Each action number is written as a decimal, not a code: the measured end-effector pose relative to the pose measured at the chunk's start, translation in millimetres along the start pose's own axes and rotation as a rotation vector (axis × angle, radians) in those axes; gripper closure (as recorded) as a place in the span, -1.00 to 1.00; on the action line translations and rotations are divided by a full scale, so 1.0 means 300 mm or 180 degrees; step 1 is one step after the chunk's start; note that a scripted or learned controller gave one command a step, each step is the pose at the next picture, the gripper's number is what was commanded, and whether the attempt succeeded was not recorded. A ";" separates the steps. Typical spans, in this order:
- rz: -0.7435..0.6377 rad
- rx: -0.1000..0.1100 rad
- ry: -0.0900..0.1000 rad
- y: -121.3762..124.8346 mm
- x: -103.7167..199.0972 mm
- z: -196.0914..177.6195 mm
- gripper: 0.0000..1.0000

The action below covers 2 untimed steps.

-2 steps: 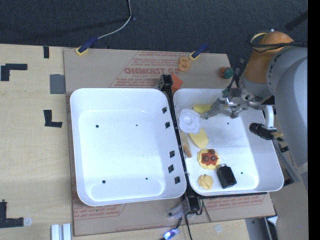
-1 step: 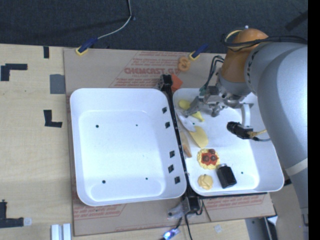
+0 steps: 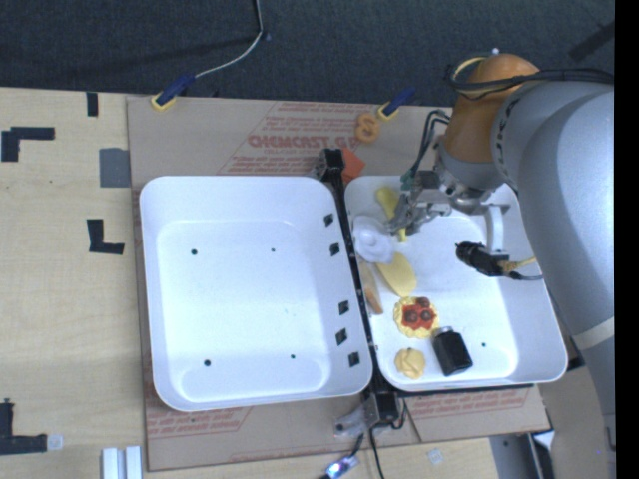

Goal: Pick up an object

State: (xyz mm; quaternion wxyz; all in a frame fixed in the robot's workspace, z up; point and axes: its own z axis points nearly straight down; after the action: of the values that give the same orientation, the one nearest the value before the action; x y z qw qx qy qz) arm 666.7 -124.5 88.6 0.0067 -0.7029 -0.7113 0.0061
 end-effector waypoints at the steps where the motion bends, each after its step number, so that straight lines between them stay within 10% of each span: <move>1: 0.0030 -0.0038 -0.0002 -0.164 0.038 -0.129 1.00; 2: 0.0028 -0.0027 0.0001 -0.268 0.092 -0.070 1.00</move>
State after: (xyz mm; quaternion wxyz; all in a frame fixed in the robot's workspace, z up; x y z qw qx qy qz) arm 586.5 -97.8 111.0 0.0038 -0.7060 -0.7082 0.0031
